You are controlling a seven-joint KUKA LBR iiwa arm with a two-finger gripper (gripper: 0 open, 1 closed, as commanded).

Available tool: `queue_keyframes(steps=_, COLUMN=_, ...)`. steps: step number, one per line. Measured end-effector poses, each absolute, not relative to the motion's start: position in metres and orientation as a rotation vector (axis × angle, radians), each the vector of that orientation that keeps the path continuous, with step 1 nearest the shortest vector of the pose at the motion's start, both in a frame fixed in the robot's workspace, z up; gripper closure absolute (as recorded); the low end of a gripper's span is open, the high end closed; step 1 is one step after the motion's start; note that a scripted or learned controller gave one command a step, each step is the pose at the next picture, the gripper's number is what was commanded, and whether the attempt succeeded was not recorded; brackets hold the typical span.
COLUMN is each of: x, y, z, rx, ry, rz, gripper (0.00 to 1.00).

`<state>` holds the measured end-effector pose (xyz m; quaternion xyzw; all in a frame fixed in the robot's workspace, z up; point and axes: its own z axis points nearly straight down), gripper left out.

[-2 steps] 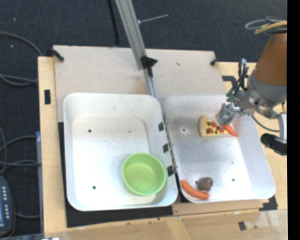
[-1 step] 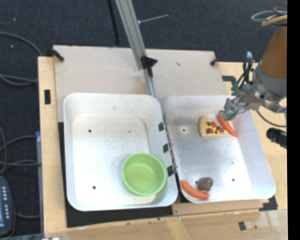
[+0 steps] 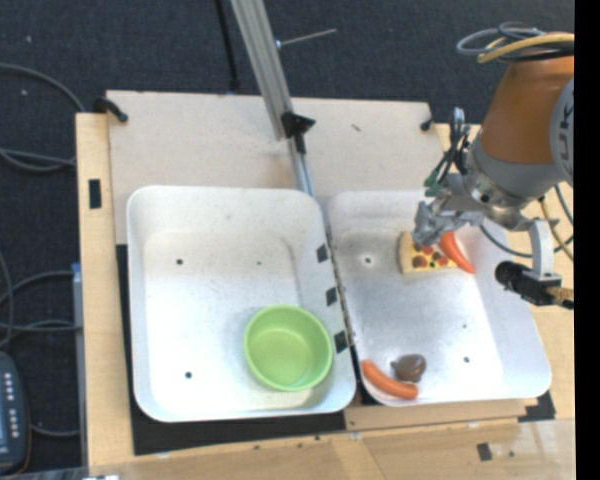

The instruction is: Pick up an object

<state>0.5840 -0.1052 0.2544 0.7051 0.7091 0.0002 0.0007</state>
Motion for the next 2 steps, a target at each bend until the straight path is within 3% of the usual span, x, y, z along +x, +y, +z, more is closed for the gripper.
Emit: queue_keyframes(steps=2, x=0.573, y=-0.001, z=0.246, rx=2.214, ry=2.228, rz=0.001, gripper=1.00)
